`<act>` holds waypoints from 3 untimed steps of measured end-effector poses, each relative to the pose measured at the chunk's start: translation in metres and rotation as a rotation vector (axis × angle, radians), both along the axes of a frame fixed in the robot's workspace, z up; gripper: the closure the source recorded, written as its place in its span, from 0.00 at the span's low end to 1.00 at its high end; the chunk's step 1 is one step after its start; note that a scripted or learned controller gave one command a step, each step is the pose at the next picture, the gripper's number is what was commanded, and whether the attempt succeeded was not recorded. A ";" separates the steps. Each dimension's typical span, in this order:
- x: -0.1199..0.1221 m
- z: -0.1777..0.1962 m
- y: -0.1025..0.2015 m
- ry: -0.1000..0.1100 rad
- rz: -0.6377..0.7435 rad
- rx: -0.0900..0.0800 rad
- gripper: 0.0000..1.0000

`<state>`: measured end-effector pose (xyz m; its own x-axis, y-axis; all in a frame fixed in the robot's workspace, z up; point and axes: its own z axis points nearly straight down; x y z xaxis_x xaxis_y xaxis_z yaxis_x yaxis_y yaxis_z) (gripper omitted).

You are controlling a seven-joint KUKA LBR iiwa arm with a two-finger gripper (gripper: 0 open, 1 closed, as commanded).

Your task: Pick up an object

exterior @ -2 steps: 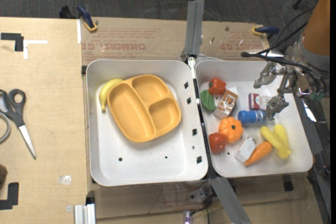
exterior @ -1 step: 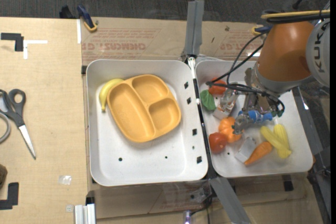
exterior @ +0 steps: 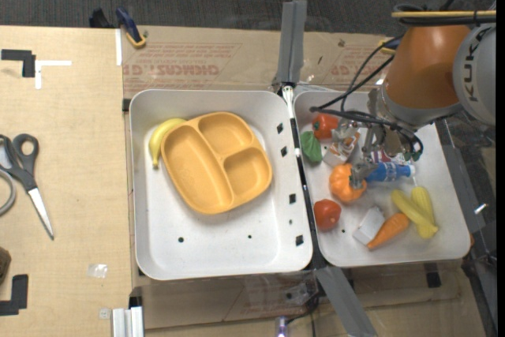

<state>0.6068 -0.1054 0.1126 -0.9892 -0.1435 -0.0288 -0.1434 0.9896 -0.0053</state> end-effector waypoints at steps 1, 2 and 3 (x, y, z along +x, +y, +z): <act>-0.023 0.004 0.002 -0.034 -0.078 -0.002 0.00; -0.056 0.002 -0.001 -0.034 -0.187 0.003 0.00; -0.067 0.000 0.006 -0.036 -0.150 -0.003 0.00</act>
